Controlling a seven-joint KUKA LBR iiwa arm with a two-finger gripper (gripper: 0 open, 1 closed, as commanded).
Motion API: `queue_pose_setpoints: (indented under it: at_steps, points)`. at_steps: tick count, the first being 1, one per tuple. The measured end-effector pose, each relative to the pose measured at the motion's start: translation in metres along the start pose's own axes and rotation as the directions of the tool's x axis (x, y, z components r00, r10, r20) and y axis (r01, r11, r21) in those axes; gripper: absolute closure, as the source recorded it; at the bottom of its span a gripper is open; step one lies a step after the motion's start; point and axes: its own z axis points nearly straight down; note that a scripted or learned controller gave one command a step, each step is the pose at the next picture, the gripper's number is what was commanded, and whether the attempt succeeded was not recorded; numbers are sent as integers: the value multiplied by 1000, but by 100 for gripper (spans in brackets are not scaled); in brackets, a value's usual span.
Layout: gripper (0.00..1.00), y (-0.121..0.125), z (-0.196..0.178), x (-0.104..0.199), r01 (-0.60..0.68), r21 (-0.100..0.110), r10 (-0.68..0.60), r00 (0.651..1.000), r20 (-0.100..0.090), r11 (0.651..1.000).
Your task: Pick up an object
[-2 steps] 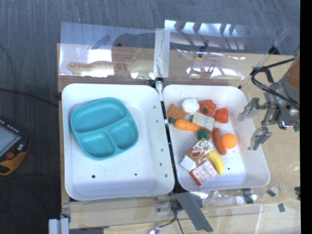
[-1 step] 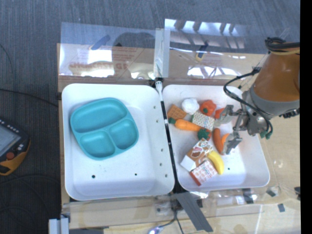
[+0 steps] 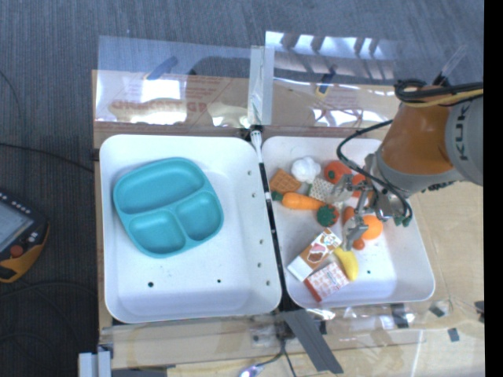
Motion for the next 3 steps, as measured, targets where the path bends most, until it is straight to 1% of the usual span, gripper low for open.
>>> queue_pose_setpoints:
  at_steps: [1, 2, 3]
  points:
    - [0, -38, 18, 28, 17, -2, -17, 1000, -12, 1000]
    - [100, -37, 6, 25, 20, 2, -20, 1000, -6, 1000]
    - [100, -66, 19, -46, -137, -5, 137, 990, -16, 991]
